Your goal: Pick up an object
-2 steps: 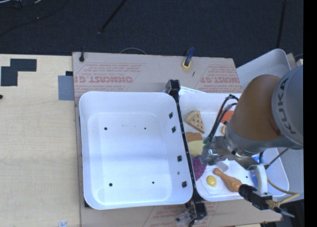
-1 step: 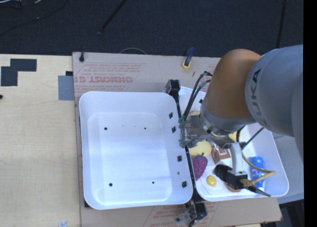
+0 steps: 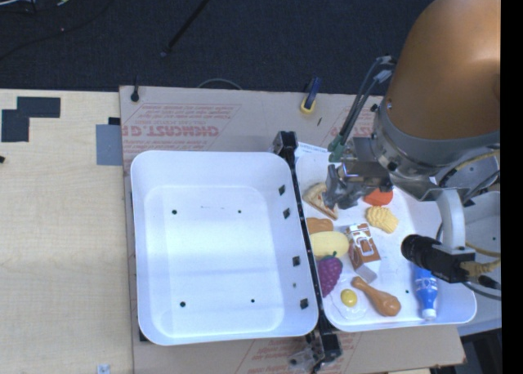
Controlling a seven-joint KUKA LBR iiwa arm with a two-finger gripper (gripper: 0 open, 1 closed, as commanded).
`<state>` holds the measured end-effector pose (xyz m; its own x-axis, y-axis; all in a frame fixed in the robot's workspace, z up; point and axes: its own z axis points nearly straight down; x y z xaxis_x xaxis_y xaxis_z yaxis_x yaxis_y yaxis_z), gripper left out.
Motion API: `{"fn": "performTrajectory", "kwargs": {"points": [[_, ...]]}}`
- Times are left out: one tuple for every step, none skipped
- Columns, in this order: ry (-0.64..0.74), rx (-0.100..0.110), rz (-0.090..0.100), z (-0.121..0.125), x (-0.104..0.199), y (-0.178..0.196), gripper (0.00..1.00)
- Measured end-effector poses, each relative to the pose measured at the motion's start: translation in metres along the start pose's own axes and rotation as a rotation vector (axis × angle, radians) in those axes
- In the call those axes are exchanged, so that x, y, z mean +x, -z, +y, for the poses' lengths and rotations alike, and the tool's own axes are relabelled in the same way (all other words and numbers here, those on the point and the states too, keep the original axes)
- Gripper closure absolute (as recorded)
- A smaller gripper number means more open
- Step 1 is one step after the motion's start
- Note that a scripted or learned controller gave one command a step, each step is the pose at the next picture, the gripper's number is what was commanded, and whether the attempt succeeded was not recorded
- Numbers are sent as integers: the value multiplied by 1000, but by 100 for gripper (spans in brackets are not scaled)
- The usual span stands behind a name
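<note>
I have the tool (image 3: 337, 198) down in the right bin (image 3: 458, 312), near its far left corner, hanging under the grey wrist and the big orange dome of the arm (image 3: 453, 62). From this slanted view its dark fingers merge with the shadow below, so I cannot tell whether they are spread or closed, and I see nothing clearly held between them.

Just left of the tool and slightly below it lies a tan bread slice (image 3: 318, 198), touching or nearly touching the tool's base. Just right of the tool sits an orange-red piece (image 3: 378, 197), partly under the wrist. Further right and a little nearer me is a yellow ridged piece (image 3: 382, 219). Below the tool lies a lemon (image 3: 328, 243), with a small brown-and-white box (image 3: 363, 244) beside it on the right. Beneath the lemon, purple grapes (image 3: 328, 273) rest against the bin's left wall. Nearer still are a fried egg (image 3: 350, 299) and a drumstick (image 3: 376, 296), side by side. A blue bottle (image 3: 425, 294) lies well to the tool's lower right, by a black cylinder (image 3: 433, 256) on the arm's side.

Left of the tool, across the dividing rim, is the left bin (image 3: 214, 242). Both bins sit on cardboard (image 3: 196, 123) over the pale surface (image 3: 57, 242).
</note>
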<state>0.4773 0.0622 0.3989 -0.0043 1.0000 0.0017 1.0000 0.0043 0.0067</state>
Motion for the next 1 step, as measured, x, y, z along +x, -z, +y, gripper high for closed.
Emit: {"fn": "performTrajectory", "kwargs": {"points": [[2, 0, 1, 15, 77, 82, 100]]}}
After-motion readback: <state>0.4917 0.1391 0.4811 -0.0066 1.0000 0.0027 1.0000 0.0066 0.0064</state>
